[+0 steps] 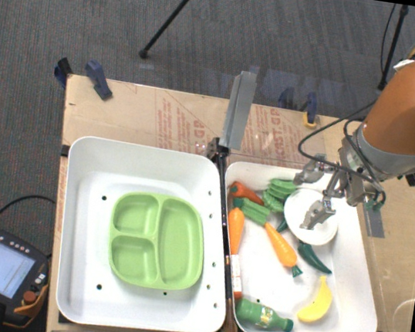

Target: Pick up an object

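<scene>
A: Quick one. I've got the gripper [324,206] hanging over the right bin [368,279], directly above the small white plate [310,217]. Fingers look spread, nothing between them, so I'm calling it released.

B: Which object is it going for?

A: My guess is the plate, since that's what sits under the fingertips. Flat, round, plain white, glossy, thin rim. It lies in the bin's upper middle.

B: Neighbours?

A: Crowded. Green pea pods [280,190] touch the plate's upper-left edge. A carrot [284,247] lies just below-left of the plate, and a dark green pepper [315,258] just below it. A second carrot [235,230] lies further left of the plate, by the bin wall. Banana [316,303] and a green bottle [265,317] are well below the plate, near the bin's front edge.

B: Risks?

A: Plate is flat and slick, so the fingers may skate off the rim and close on air. White on white too, hard to read the edge. A descent slightly left could snag the pea pods instead. Pushing down on one side could tip the plate onto the carrot.

B: Left bin?

A: Just a green divided tray [157,240], well left of the plate.
</scene>
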Robot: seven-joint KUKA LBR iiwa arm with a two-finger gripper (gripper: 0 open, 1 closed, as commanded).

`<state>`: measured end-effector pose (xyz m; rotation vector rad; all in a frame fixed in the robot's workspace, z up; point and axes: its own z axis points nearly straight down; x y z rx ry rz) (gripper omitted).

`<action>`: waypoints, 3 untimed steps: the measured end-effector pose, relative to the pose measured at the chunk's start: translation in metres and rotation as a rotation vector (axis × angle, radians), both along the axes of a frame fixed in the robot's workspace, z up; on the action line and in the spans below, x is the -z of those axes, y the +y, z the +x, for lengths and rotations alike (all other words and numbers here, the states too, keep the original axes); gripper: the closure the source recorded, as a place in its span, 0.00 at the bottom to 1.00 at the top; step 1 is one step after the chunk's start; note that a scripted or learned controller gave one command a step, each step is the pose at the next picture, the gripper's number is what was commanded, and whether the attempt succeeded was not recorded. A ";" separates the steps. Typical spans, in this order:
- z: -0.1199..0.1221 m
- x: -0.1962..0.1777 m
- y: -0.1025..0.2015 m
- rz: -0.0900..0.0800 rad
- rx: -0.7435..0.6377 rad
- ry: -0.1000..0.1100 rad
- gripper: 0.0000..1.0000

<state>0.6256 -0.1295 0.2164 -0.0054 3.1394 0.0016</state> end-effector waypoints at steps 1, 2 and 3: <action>-0.053 0.131 0.039 0.001 0.038 0.005 0.00; -0.051 0.119 0.042 0.001 0.030 0.001 1.00; -0.039 -0.040 0.044 -0.003 -0.023 -0.015 1.00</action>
